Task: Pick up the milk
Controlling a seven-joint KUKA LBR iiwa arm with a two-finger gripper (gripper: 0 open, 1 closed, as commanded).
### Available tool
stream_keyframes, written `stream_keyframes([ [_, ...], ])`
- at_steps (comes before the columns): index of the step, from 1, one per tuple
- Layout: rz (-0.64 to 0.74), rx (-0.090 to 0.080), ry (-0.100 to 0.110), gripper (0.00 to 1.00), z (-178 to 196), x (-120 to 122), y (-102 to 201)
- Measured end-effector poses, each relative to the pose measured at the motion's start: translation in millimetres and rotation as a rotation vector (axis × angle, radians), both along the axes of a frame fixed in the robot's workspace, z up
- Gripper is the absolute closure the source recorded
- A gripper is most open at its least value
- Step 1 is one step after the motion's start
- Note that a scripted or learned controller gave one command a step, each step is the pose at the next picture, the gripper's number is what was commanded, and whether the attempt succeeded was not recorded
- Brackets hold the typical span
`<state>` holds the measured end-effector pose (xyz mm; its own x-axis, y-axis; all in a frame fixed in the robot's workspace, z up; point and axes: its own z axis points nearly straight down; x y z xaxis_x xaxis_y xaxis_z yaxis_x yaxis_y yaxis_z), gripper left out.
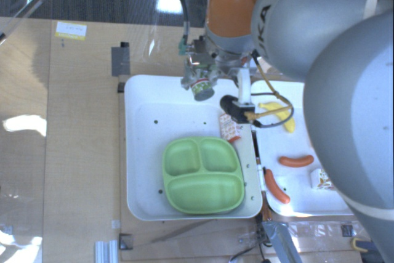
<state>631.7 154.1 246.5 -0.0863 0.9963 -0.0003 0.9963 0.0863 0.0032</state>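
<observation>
A small red and white carton (229, 128), which I take for the milk, lies in the left bin (141, 151) against its right wall, just beyond the green plate. My gripper (200, 78) hangs over the far edge of that bin, up and to the left of the carton and apart from it. A small round grey-green thing (202, 90), like a can, sits right at the gripper's tip. Whether it is held I cannot tell. The big grey arm covers the upper right of the view.
A green three-part plate (203, 174) fills the near half of the left bin. The right bin (295, 209) holds a yellow banana (277, 113), two sausages (296, 161) (276, 186) and a white carton (320, 179) half hidden by the arm.
</observation>
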Motion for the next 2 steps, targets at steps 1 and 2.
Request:
stream_keyframes([
  [1, 0.523, -0.001, -0.009, 1.0, 36, 38, 37],
  [2, 0.561, 0.0, 0.001, 1.0, -64, -34, 64],
])
